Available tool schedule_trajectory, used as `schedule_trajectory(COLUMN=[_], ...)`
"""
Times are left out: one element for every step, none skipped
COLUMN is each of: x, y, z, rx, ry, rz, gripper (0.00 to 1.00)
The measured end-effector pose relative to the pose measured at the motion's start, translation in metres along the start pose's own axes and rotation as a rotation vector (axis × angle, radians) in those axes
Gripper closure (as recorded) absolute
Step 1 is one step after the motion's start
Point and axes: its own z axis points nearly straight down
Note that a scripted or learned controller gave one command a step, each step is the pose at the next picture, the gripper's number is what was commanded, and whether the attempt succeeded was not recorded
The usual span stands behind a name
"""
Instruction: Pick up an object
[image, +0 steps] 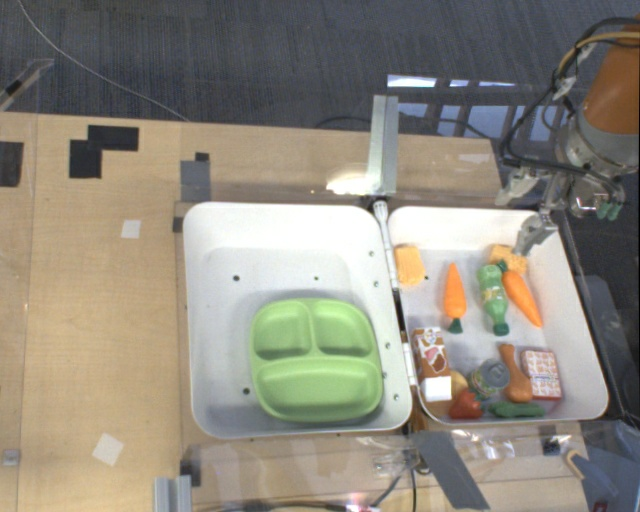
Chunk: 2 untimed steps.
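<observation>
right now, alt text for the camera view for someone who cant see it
A grey and orange robot arm's gripper hangs over the right bin, near a toy carrot among small toy foods. The left bin holds a green divided plate.

1. The arm (610, 110) is running off the right and top edges, so its upper part is being cut away.
2. The gripper (530, 236) is showing too small to tell how its fingers stand.
3. The small items (487, 385) at the right bin's near end are overlapping and hiding one another.
</observation>
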Motion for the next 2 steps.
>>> schedule_trajectory(x=[0.017, 0.042], y=[-0.005, -0.01], z=[0.142, 0.158], rx=[-0.003, 0.001], ry=[0.012, -0.002], rz=[0.055, 0.089], gripper=[0.0, 0.0])
